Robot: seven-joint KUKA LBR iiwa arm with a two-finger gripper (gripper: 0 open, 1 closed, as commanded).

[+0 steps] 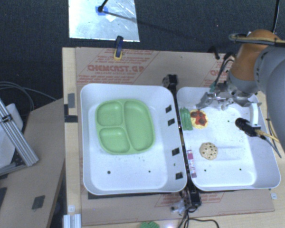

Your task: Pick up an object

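- Red and yellow object (199, 119) lies on the floor of the right-hand white bin (237, 175), in the far left part of it, close to the wall that divides the two bins.
- A green object (185, 118) lies just beside it on its left, against that dividing wall; whether the two touch cannot be told.
- A round, speckled tan cookie-like object (208, 150) rests alone on the same bin's floor, nearer the camera than the red and yellow object and apart from it.
- The gripper (214, 99) is low over the far part of the right-hand bin, just beyond the red and yellow object and slightly to its right.
- Whether the gripper is released or clenched cannot be told from this slant; the red and yellow object appears to lie on the floor rather than in its grasp.
- The grey arm (275, 75) reaches in from the right, its orange band (247, 61) above the wrist.
- The left-hand white bin (133, 179) holds a pale green tray (125, 126) with three compartments, lying flat near the bin's middle.
- Both bins sit on a brown cardboard sheet (133, 63) printed with red lettering.
- A shiny foil-like sheet (85, 13) lies on the dark surface beyond the cardboard.
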